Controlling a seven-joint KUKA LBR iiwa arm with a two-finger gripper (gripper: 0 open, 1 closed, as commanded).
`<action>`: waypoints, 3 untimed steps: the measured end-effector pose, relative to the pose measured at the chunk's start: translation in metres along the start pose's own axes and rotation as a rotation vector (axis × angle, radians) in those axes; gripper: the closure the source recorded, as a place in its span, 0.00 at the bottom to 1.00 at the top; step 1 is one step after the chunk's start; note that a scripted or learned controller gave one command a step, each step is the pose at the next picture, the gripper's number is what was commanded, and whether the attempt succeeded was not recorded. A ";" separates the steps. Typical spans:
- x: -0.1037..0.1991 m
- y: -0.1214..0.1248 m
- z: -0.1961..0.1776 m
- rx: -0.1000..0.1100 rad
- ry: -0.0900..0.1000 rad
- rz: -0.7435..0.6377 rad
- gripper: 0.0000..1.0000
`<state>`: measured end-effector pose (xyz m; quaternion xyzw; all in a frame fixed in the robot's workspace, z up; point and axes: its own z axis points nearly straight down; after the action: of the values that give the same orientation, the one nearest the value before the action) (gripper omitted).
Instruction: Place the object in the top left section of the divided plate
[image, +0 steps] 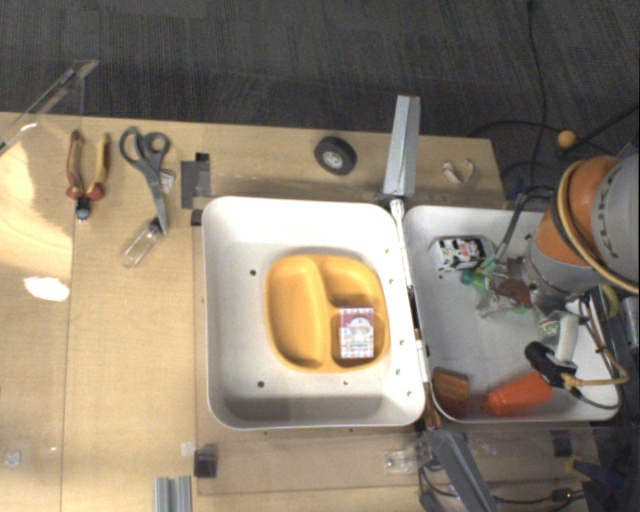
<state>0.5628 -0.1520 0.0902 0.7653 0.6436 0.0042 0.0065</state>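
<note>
Plate (300, 310): lying in left bin (235, 300).
Card box (356, 333): resting in plate's lower-right section.
Hand: grip state indiscernible.

My divided plate (300, 320) sits in the left bin (230, 300); a small box (356, 333) lies in the plate's lower right section. Right of the plate stands the other bin (450, 330) (several items inside). Scissors (150, 165) lie left of the plate, farther back on the tabletop (120, 380).

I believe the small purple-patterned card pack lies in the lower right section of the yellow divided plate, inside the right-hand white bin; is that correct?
Not quite: the yellow divided plate, with the small purple-patterned card pack in its lower right section, sits in the left-hand white bin, not the right-hand one, as the camera view shows.
</note>
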 end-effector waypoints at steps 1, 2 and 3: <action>-0.039 0.000 0.000 0.002 0.000 0.057 1.00; -0.048 -0.040 -0.001 0.000 0.001 0.098 1.00; -0.054 -0.061 -0.001 -0.004 0.000 0.141 1.00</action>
<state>0.4935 -0.1945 0.0905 0.8088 0.5879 0.0063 0.0078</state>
